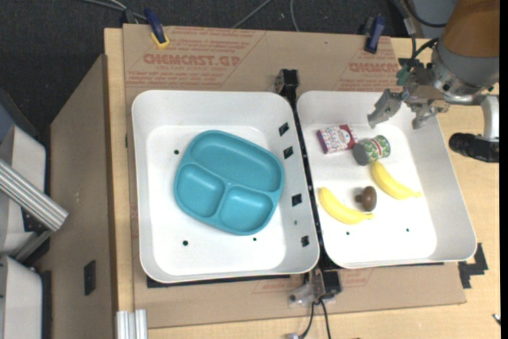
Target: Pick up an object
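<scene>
Closest to the front edge of the bench, the left bin (151, 242) holds a single blue plate (228, 181) with three compartments, lying flat a little left of the bin's middle, its hollows bare; the right bin (444, 234) sits just beside it, the two rims meeting along a line of black clips (295, 171); in that right bin the nearest thing is a yellow banana (341, 207), curved and lying flat toward the left side, with a small brown kiwi (366, 198) touching its upper right end; a second banana (391, 181) lies just right of the kiwi, slanting down toward the right; above it a small can (371, 149) with a green label lies on its side, its grey end facing left; just left of the can, touching or nearly so, is a small dark red and white packet (336, 138), lying flat; beyond these, over the bin's far right corner, the gripper (404, 110) hangs with its two grey fingers spread apart and nothing between them, clear of every item below; the arm (475, 20), grey with its orange band, rises behind it at the right; farther back, brown cardboard (238, 52) with red lettering lies under both bins, pinned by a blue and yellow clamp (155, 28) at the left and a blue clamp (373, 34) at the right.
</scene>
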Robot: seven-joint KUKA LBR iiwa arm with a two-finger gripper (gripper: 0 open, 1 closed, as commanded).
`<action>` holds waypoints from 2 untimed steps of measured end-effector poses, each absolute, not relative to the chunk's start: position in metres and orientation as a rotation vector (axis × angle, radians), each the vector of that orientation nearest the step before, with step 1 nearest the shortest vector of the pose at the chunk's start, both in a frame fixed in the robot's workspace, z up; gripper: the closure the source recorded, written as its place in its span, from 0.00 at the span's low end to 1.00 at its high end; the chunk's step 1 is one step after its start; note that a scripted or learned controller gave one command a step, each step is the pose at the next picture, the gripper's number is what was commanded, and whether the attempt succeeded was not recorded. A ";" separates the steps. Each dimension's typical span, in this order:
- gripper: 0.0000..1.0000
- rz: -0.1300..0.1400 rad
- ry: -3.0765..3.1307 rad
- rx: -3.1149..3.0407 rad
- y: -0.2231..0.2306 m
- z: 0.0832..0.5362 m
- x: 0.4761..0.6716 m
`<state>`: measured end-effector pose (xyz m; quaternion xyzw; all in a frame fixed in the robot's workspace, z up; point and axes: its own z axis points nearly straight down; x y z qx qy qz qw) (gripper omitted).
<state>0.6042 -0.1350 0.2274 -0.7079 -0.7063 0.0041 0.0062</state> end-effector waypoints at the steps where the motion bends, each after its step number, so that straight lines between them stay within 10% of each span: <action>1: 0.00 0.000 -2.221 -2.219 -0.135 0.235 0.607; 2: 0.00 0.004 -2.218 -2.217 -0.135 0.173 0.609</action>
